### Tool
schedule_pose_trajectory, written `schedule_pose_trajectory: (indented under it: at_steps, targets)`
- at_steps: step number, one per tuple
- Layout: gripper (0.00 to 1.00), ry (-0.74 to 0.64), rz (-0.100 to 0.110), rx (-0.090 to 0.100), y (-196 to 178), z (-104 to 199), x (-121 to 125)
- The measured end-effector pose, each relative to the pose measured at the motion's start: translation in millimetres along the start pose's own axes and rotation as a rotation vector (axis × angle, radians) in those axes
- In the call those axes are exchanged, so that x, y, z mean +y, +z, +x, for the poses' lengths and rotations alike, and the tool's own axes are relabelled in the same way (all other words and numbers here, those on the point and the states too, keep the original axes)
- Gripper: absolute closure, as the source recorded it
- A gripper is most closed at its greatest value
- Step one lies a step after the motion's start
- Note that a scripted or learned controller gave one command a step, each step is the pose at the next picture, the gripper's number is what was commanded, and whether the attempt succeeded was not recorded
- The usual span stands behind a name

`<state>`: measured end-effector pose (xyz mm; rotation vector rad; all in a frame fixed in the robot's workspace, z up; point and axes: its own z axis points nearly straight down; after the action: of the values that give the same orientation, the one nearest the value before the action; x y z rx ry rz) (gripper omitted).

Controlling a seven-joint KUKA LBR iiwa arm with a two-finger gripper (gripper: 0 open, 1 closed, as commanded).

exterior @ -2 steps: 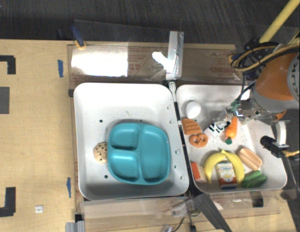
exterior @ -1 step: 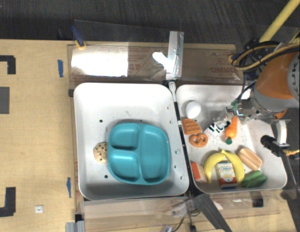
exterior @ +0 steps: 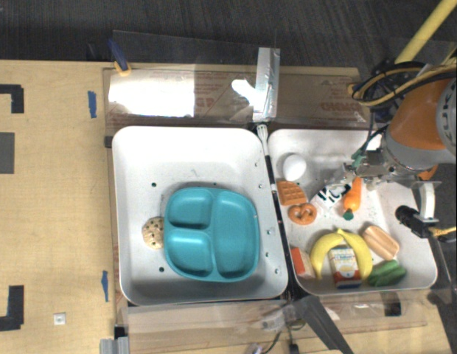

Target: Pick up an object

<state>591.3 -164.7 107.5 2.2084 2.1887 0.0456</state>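
Orange plastic toy carrot (exterior: pixel 352 195) sits at 12 o'clock in my right white bin (exterior: pixel 427 275), just under the hand (exterior: pixel 368 169). Looks light, rigid, slick; I'd pinch mid-body. Hand state: can't tell.

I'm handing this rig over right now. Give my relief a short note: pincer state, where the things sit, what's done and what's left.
Pincer: over the upper part of the right bin, just above the carrot; its state can't be read from here, and nothing is seen lifted.
Right bin: white ball, waffle, pretzel, carrot, banana, can, hot dog, green vegetable.
Left bin: blue divided plate, cookie beside it.
Done: arm positioned.
Left: grasp and lift an object.
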Motion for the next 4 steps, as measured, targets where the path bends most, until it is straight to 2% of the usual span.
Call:
schedule_pose_trajectory:
  at_steps: [1,2,3,4]
  targets:
    - [0.0,0.051,0.0,0.001,0,1,-2]
    - [0.0,-0.153,-0.011,-0.007,-1,-3,-4]
    - [0.0,0.052,-0.014,-0.01,-2,3,-27]
    - [0.0,-0.044,0.001,0.0,-1,-3,-17]
